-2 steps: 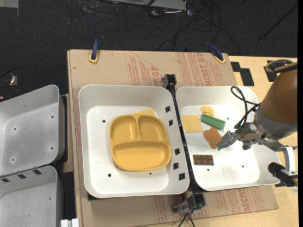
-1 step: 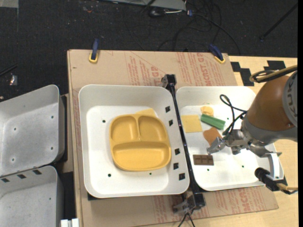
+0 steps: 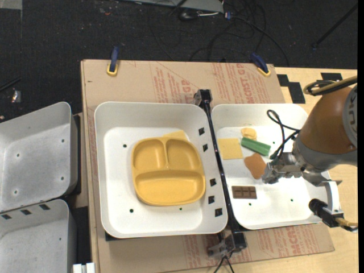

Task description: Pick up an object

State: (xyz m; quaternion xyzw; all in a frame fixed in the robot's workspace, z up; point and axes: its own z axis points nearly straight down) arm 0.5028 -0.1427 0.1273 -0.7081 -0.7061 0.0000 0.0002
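The right bin [image 3: 296, 220] carries several small things, any of which could be the object to pick up. A brown rounded piece [image 3: 255, 165] lies near the bin's middle, and the tool [image 3: 272, 174] hangs just beside it on the right, low over the bin floor; whether it touches the piece cannot be told. How far apart the tool stands is hidden by the arm's own bulk, so I cannot tell its state, and nothing can be seen held in it.

Just above the brown piece a green stick [image 3: 255, 145] lies slanted, its upper end touching a small yellow lump [image 3: 248, 133]. To their left a pale yellow square slice [image 3: 230, 149] lies flat, close to the bin's left wall. Below the brown piece a dark brown chocolate-like bar [image 3: 245, 193] rests flat on the white floor, apart from the others.

The arm [image 3: 330, 129] comes in from the right, its orange band large above the grey wrist, with a black cable looping across the bin beside it.

The left bin [image 3: 114, 152] holds a yellow divided tray [image 3: 168, 172] with three compartments, set roughly in the middle. Both bins sit side by side on a brown cardboard-covered worktop [image 3: 170, 78], which has two clamps [image 3: 113, 61] at its far edge.
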